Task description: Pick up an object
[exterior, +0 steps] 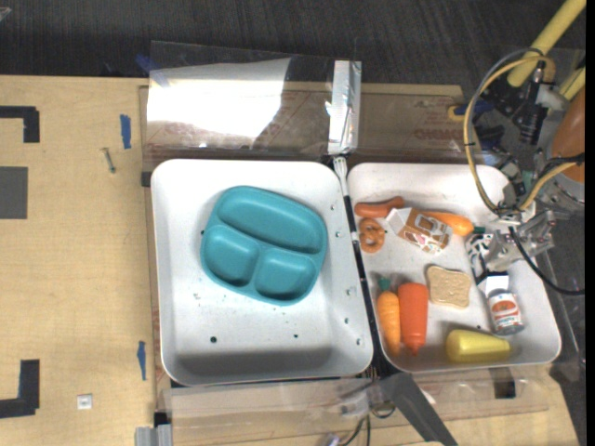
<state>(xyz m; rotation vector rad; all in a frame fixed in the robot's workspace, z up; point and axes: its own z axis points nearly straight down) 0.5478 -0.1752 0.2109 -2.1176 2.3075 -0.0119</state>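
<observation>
Now | hand (pixel 514 235) over right bin's (pixel 548 342) far-right edge | fingers: cannot tell | tray (pixel 263 242) in left bin (pixel 186 323)

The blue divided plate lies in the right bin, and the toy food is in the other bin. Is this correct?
Not quite. The camera view shows the blue divided plate in the left bin; the toy food, such as the carrot, is in the other bin.
</observation>
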